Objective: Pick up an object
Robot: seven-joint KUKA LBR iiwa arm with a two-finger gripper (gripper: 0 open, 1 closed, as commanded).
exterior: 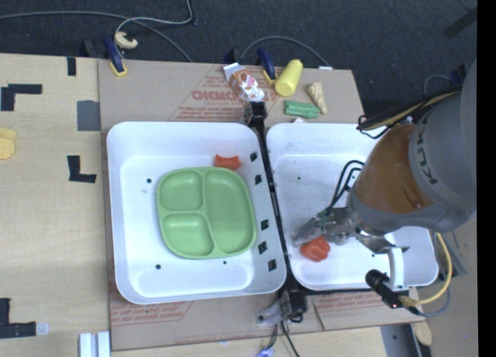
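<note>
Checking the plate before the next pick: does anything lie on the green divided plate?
No, the green divided plate shows bare compartments.

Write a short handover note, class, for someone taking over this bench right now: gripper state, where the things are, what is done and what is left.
Gripper: low in the right bin, just above a small red-orange object. Whether it is open or shut cannot be told from this view, and nothing is seen held.
Left bin: a green divided plate lies in the middle, with a small orange piece beside its far edge.
Behind the bins, on the cardboard: a yellow object, a green piece and a tan piece.
Done: the arm is down over the red-orange object.
Left: grasp it and lift it out.
</note>
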